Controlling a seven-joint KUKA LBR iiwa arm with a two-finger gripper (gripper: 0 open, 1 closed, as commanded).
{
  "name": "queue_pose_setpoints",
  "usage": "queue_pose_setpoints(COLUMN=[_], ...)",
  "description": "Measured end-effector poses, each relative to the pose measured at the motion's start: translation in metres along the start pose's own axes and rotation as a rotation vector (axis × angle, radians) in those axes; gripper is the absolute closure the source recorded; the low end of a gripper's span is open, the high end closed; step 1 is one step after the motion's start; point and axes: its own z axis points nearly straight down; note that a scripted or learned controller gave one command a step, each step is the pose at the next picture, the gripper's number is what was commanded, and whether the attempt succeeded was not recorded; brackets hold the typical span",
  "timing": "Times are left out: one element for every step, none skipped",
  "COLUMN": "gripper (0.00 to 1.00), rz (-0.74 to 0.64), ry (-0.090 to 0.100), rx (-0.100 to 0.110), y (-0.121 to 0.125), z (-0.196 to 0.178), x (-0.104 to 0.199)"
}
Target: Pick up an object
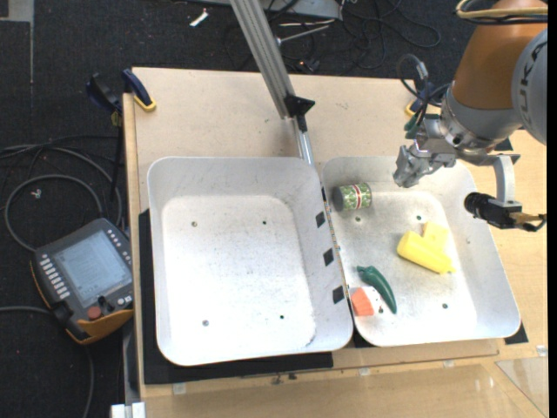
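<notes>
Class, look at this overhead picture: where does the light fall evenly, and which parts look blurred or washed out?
Camera view: light falls evenly on both bins, the right bin showing faint shadows under the yellow object; the pincer looks slightly soft; the floor stays dark.

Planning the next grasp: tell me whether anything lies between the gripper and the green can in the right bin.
Nothing visible does. The gripper hangs over the far part of the right bin, and the green can lies on its side to the camera's left of it, with bare bin floor between. The yellow object sits nearer the camera, off that line.

robotics lab | teach pendant point(84, 277) on dark floor | loose cables point(348, 11) | wooden bench point(218, 116)
</notes>
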Motion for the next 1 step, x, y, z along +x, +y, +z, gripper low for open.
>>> queue_pose_setpoints(gripper=[1.00], rz=[-0.005], ry=[0.002], rx=[0.004], y=[0.0089], z=[0.0121], x=[0.0493])
